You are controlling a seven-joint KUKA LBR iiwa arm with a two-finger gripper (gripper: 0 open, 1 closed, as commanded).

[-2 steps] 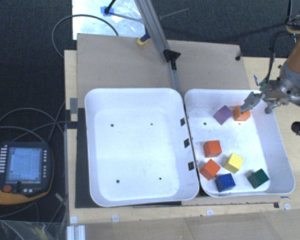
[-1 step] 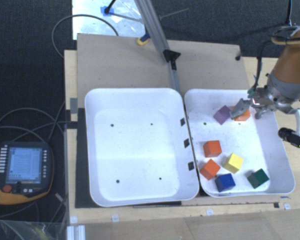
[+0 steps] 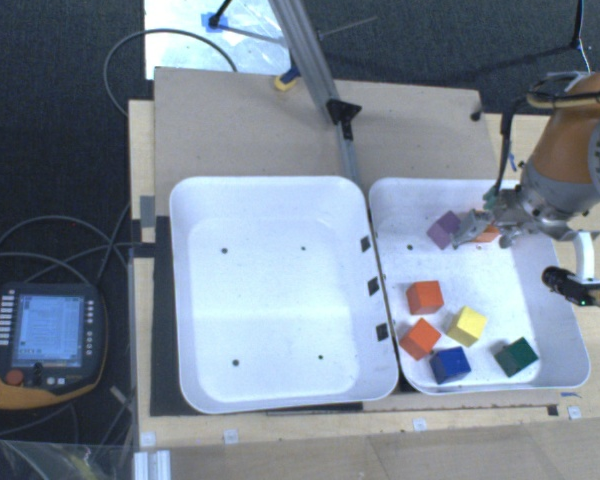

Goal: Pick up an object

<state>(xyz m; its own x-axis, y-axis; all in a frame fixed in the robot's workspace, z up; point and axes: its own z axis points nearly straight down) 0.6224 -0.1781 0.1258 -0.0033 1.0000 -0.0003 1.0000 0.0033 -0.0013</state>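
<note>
Gripper (image 3: 483, 230) low in right bin (image 3: 550, 298), beside purple block (image 3: 443, 229), over orange block (image 3: 488, 235), finger state unclear

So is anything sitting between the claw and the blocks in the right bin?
Nothing visible does. The claw is down in the right bin, beside the purple block, with something orange partly hidden under it. The other blocks lie apart, nearer the front.
</note>
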